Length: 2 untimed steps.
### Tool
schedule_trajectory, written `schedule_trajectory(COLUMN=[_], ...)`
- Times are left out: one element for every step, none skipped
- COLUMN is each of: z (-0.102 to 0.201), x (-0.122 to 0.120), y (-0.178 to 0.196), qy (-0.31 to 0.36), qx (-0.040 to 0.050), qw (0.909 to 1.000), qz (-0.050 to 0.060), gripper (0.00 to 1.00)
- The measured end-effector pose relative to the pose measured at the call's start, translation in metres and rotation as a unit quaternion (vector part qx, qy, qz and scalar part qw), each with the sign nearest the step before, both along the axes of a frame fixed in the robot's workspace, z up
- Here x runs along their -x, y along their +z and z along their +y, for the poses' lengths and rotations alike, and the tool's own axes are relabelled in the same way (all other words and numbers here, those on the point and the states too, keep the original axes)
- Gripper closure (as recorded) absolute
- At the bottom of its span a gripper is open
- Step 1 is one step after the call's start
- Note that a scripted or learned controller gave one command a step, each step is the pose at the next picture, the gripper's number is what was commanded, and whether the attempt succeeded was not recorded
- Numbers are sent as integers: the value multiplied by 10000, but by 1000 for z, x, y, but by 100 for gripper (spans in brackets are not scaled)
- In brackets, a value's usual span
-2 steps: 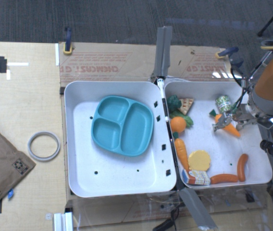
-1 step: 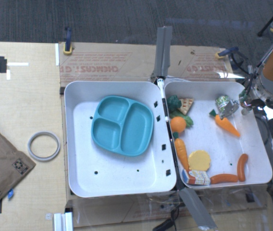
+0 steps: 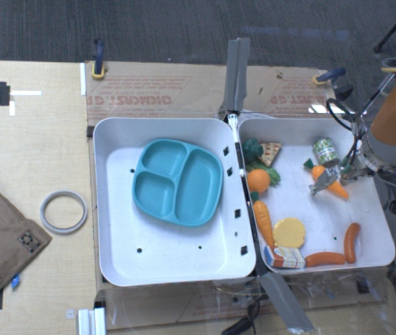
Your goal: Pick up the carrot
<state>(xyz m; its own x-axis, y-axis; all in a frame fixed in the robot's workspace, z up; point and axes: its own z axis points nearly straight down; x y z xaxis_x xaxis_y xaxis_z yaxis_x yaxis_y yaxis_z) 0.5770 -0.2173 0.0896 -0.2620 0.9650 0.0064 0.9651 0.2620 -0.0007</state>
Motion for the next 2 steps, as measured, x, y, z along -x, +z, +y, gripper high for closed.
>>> schedule_trajectory(z=[-1, 20], x=[0, -7], y=[6, 81], qy=[-1, -3017], qx=[9, 46], qw=[10000, 9534], qz=[20, 25], gripper=[100, 100])
